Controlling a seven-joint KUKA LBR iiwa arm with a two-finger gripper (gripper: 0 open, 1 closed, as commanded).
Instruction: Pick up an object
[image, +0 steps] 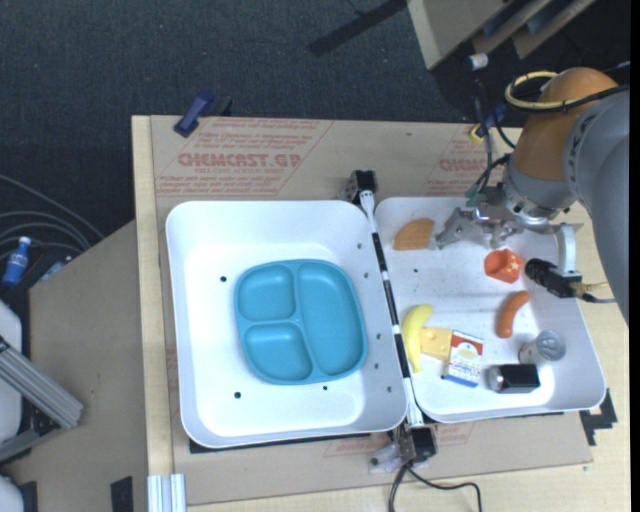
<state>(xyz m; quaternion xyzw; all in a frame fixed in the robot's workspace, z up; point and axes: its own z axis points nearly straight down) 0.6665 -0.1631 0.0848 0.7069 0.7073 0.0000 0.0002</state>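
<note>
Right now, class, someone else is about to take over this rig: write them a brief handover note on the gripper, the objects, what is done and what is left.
Gripper: above the far end of the right bin; holds nothing that I can see, and I cannot tell if it is open.
Right bin: bread-like piece just left of the gripper, orange-red piece, sausage, banana, cheese wedge, small carton, black block, grey round piece.
Left bin: blue divided plate.
Done: nothing picked.
Left: grasp and lift one object.

A robotics lab: taped cardboard-topped bench (300, 150), loose cables (40, 200), two white bins (200, 400).
</note>
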